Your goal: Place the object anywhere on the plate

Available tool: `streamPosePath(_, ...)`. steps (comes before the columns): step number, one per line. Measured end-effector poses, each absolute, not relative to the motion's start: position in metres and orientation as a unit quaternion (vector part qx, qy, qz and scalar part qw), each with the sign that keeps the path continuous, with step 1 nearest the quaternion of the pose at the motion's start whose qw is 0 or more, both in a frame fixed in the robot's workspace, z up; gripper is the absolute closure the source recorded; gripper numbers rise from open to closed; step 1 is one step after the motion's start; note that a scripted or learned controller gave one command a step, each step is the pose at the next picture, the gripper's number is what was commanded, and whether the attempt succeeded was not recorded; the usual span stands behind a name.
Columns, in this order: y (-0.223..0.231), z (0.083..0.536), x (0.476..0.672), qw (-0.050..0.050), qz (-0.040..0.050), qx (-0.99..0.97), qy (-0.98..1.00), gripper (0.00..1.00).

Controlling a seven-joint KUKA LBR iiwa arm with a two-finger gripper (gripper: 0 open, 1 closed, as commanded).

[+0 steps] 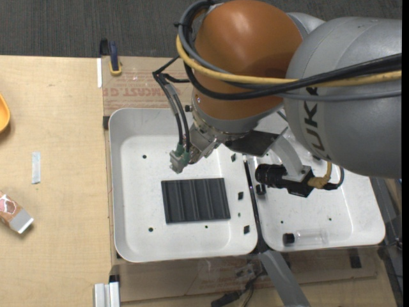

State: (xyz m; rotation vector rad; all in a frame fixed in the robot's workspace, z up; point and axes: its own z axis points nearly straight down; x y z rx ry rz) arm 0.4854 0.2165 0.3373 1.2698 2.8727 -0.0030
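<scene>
Table (51,120): small packet (14,213) near left edge.
Left bin (128,235): dark ridged plate (195,199) on floor.
Hand (181,158): just above plate's upper-left; grip state cannot tell.
Right bin (332,229): clear tube (305,238) near front wall, well apart from hand.

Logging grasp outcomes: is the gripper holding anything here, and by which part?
Cannot tell. The arm's wrist covers the gripper, which sits over the left bin above the dark ribbed plate; nothing lies on that plate.
</scene>
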Motion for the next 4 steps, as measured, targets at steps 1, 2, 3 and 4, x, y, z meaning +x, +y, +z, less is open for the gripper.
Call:
streamPosePath(1,0.216,0.337,0.485,0.0,-0.0011,0.404,0.915,0.0)
streamPosePath(2,0.216,0.345,0.486,0.001,-0.0023,0.404,0.915,1.0)
streamPosePath(3,0.141,0.291,0.478,-0.001,-0.0013,0.351,0.936,1.0)
streamPosePath(4,0.154,0.293,0.529,0.001,-0.0003,0.248,0.969,1.0)
